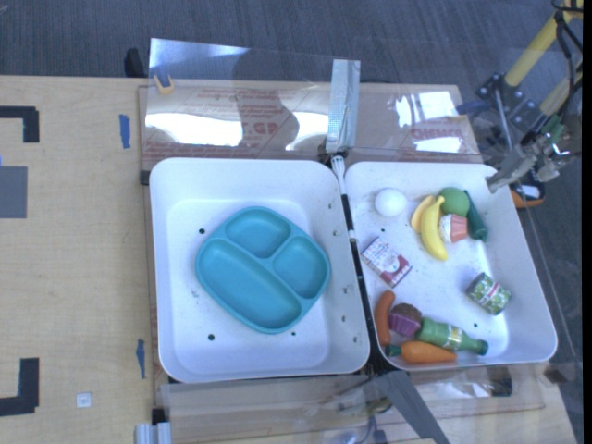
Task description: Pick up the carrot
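— Teal, that divided plate (264,268) in your left bin (176,192)?

— Yes. In your right bin (532,276), the orange carrot (428,352) lies along the near edge, touching the green bottle (451,338).

— And your gripper (518,169)?

— It hangs over that bin's far right rim, but you cannot tell its state.

bench (65,248) | left bin (176,340) | right bin (527,340) | side by side
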Robot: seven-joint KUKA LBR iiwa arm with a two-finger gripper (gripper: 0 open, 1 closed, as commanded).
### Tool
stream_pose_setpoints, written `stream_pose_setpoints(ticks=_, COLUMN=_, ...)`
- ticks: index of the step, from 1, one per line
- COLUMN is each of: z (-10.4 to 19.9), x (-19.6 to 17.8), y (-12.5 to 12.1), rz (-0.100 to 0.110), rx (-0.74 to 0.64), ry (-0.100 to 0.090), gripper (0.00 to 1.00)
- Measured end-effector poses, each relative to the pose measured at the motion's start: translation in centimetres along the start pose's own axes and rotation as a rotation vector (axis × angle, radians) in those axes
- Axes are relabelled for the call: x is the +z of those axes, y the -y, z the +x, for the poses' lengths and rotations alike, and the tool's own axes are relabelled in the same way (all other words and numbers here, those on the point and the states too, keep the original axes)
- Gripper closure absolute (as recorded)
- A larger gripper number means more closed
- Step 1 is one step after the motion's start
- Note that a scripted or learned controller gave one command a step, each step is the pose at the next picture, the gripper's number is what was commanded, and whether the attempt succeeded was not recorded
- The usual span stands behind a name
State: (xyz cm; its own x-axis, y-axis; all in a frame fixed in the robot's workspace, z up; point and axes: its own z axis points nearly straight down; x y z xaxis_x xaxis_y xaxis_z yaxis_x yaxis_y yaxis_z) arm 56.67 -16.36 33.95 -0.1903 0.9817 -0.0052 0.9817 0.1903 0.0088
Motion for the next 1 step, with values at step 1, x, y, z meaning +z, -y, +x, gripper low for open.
stream_pose_setpoints(ticks=1, z=1.38, x=4.01, y=-0.12, rz=0.007, rx=-0.491, ry=-0.007, gripper=0.0)
